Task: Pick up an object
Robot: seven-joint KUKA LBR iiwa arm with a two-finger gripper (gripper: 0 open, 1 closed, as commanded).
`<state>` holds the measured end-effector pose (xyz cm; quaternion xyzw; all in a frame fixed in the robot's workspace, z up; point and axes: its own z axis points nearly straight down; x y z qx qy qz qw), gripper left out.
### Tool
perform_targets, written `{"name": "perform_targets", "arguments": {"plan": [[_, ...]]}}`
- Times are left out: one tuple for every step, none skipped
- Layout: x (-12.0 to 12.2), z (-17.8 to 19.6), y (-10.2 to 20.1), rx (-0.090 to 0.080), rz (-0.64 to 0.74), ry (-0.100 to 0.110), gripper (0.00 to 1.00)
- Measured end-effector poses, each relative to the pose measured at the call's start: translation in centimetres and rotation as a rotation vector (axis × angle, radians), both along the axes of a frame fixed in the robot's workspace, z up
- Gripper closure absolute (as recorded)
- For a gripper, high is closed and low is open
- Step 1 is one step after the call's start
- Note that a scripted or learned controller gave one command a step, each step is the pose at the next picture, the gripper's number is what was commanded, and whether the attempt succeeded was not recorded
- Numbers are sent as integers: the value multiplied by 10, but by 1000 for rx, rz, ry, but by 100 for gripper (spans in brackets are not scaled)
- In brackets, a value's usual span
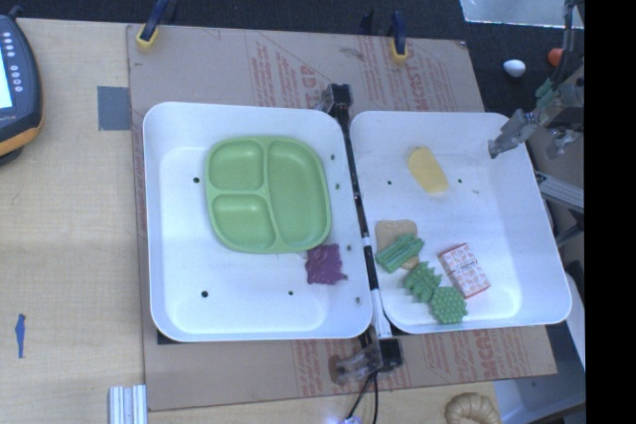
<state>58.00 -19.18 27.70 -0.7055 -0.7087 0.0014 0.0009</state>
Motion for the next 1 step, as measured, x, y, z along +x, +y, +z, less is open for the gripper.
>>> {"name": "perform_targets", "arguments": {"plan": [[29, -104, 27, 3, 5, 8, 0]]}}
